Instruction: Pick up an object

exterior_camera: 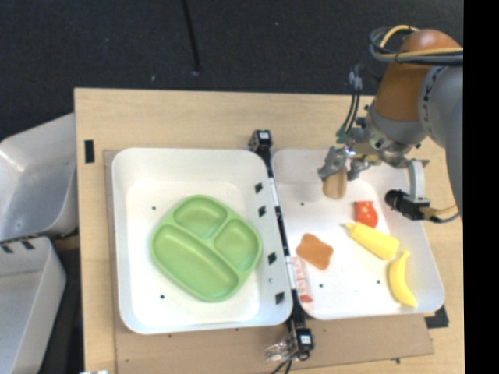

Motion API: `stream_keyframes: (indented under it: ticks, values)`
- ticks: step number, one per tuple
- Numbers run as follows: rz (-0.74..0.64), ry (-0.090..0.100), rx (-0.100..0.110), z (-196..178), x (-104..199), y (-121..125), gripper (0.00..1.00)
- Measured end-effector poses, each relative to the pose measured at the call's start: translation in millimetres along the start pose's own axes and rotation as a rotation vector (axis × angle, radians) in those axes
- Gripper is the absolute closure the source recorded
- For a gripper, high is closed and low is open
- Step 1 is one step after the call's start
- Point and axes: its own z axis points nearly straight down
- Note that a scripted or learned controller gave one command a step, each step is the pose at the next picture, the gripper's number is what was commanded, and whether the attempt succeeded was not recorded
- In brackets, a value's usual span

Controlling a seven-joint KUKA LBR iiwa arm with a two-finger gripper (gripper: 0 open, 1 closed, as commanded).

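Note:
My gripper (343,168) hangs over the far left part of the right bin (437,287). A small tan cylinder-like piece (334,187) is right at its tip, slightly left of its middle; whether it is gripped or resting on the bin floor cannot be told. Nearer the front lie a small red piece (365,213), a yellow squeeze-bottle shape (374,241), a yellow banana (401,279) and an orange-brown flat piece (314,251). A red-and-white packet (301,280) lies against the bin's left wall.
The left bin (125,209) holds a green divided plate (205,246). A ridge with black clips (273,224) separates the two bins. The grey and orange arm (405,84) comes in from the upper right.

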Motion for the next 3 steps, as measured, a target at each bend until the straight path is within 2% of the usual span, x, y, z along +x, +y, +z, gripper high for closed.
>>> stream_keyframes:
  ticks: [1,2,3]
  values:
    - [-0.015,0.0,0.0,-64.1,2.2,4.3,1.0]
    - [-0.018,0.001,0.005,-71.3,1.7,5.1,1.0]
    - [-0.017,0.002,0.008,-66.8,48.3,2.9,1.0]
